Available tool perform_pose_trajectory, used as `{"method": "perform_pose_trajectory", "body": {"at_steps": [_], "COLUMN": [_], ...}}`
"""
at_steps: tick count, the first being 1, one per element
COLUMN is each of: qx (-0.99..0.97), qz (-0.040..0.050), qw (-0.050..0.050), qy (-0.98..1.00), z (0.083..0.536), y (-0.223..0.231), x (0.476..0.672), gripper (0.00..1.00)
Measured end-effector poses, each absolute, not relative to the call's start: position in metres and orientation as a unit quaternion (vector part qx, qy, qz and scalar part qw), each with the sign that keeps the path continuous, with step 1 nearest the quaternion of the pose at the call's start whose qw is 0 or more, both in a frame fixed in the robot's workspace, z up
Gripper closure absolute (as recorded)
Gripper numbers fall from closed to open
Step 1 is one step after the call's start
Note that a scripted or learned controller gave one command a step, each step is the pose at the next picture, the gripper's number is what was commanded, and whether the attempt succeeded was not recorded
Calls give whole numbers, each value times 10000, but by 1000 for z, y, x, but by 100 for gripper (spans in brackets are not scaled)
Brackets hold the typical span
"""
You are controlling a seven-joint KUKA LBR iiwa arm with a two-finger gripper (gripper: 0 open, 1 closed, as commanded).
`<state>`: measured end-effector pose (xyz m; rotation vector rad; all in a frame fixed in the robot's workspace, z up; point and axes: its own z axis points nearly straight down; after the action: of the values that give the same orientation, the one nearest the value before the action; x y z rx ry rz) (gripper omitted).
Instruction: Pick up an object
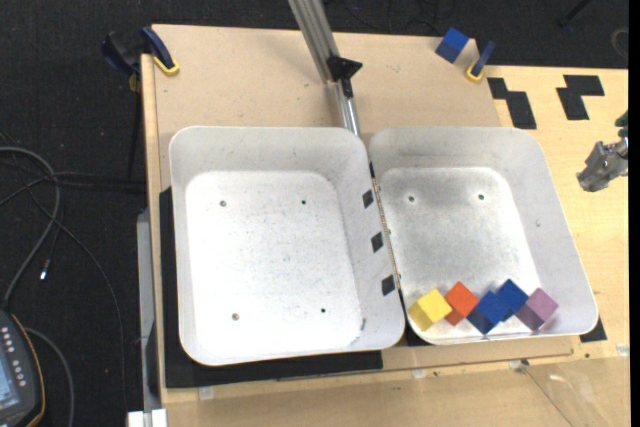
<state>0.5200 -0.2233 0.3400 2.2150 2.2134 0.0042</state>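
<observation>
Tool at right edge, beyond right bin, grip state unclear.

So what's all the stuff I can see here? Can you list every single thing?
Bins: 2, white, side by side on the bench; left bin, right bin.
Blocks in the right bin: 4, along its near edge; yellow, orange, blue, purple.
Loose block: 1, blue, on the bench's far right corner.
Clamps: 2, blue and yellow; far left corner, far right corner.
Pole: 1, silver, slanting down to between the bins.
Bench: 1, tan wood.
Robot's tool: 1, grey, at the right edge, beside the right bin.
</observation>
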Motion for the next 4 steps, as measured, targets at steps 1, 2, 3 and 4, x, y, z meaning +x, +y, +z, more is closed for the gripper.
{"method": "perform_pose_trajectory", "body": {"at_steps": [1, 2, 3, 4], "qx": [7054, 7051, 7059, 7064], "qz": [-1, 19, -2, -20], "qw": [29, 47, 10, -23], "qy": [7088, 7091, 7083, 7078], "z": [346, 455, 451, 369], "y": [-222, -197, -198, -224], "x": [521, 525, 524, 602], "gripper": [100, 100, 0, 0]}}
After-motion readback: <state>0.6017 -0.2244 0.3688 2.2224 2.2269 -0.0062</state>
